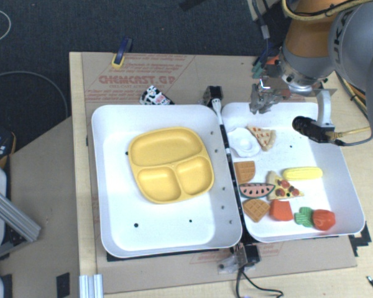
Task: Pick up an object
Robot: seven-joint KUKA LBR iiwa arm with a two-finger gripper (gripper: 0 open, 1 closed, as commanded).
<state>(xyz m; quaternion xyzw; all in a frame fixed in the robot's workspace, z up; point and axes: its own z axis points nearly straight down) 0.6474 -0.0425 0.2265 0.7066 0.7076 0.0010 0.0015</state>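
Nearest the camera, along the near edge of the right-hand shallow white bin (pixel 354 219), sit a brown waffle-patterned toy (pixel 256 210), an orange-red block (pixel 281 210) and a red-and-green toy vegetable (pixel 316 218).

Starting from the two-finger metal gripper (pixel 262 104): it hangs over that bin's far left corner, tips pointing down, and nothing shows between them; whether they stand apart or together I cannot tell from here.

Just near and slightly right of the tips lies a tan pizza-slice toy (pixel 263 136), the closest candidate in my judgement. Its long axis runs far-left to near-right, its narrow end pointing toward the near side. Touching it on the left is a white rounded toy (pixel 243 143).

Farther toward the near side come a brown square cracker toy (pixel 244 171), a watermelon-slice toy (pixel 257 190), a small topped pizza piece (pixel 288 189) and a yellow banana-like toy (pixel 303 174) lying left to right.

Left, in the other white bin (pixel 109 185), rests a yellow three-compartment plastic plate (pixel 171 164), well apart from the gripper.
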